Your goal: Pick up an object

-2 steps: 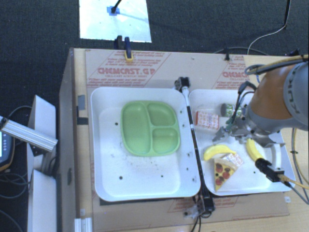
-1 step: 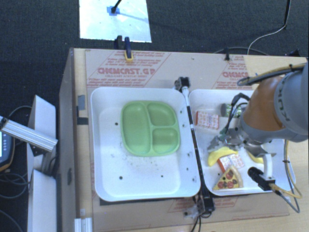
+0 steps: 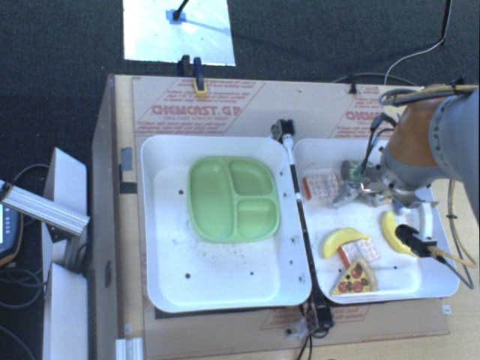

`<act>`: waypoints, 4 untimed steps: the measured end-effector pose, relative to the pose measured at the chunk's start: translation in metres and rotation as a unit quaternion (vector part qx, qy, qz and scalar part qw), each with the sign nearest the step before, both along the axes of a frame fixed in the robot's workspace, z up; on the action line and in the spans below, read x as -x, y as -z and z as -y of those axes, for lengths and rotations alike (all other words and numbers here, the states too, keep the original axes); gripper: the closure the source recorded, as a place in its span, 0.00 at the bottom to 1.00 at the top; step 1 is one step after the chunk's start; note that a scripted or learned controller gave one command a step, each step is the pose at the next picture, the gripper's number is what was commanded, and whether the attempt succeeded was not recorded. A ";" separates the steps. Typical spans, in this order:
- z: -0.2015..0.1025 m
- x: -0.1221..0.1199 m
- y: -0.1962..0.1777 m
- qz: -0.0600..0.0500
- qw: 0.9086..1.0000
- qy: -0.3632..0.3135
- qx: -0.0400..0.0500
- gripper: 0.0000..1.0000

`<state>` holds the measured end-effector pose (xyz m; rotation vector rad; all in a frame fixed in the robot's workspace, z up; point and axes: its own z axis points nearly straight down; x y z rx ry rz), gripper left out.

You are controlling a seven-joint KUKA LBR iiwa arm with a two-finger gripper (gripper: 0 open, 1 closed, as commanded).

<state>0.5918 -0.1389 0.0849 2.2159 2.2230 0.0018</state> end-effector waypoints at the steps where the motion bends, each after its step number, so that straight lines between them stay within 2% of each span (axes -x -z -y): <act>1: 0.011 -0.051 0.000 0.000 1.000 -0.001 0.000 0.00; 2: 0.022 -0.073 0.000 -0.014 1.000 0.001 -0.005 0.00; 3: 0.022 -0.075 -0.012 -0.011 1.000 -0.001 -0.004 1.00; 4: -0.059 -0.037 -0.102 0.002 1.000 -0.002 -0.001 1.00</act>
